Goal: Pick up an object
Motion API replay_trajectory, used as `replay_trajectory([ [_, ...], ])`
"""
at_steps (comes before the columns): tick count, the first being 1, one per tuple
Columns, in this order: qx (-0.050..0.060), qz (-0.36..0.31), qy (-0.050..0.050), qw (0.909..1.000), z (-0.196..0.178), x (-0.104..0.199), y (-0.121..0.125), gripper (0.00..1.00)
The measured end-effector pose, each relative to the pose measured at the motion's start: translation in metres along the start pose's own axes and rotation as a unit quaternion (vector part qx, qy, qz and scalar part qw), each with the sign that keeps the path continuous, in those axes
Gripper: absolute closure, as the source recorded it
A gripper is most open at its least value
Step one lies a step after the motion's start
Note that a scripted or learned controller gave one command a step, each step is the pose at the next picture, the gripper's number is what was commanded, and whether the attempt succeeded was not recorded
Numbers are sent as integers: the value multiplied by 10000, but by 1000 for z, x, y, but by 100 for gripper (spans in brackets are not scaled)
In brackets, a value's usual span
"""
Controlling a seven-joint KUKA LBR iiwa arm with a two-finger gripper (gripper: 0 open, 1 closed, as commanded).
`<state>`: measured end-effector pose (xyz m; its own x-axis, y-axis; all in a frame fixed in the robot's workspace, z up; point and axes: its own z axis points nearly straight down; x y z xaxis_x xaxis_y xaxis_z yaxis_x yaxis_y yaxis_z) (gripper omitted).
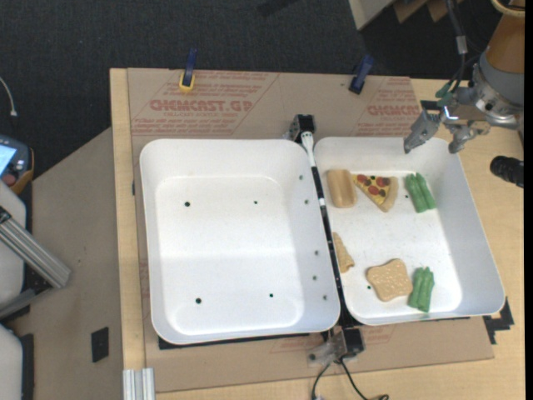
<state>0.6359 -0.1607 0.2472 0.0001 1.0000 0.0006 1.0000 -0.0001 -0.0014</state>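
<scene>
Approach step: my gripper (436, 140) hangs open w/ nothing between the fingers, over the right bin's (479, 232) far rim, upper right of frame. Nearest target, a green bean bundle (420, 193), lies just below. Next I should drop straight onto it, jaws straddling.

Bright, even light from overhead; the white bins (225, 232) glare softly, shadows stay faint, and focus is slightly soft.
</scene>
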Motion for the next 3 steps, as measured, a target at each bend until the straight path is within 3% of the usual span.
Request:
replay_trajectory([
  [1, -27, 1, -11, 10000, -23, -8, -12, 0],
  [2, -119, 1, -57, 9999, -185, -57, 32, 0],
  [3, -71, -15, -24, 10000, -269, -31, 11, 0],
])
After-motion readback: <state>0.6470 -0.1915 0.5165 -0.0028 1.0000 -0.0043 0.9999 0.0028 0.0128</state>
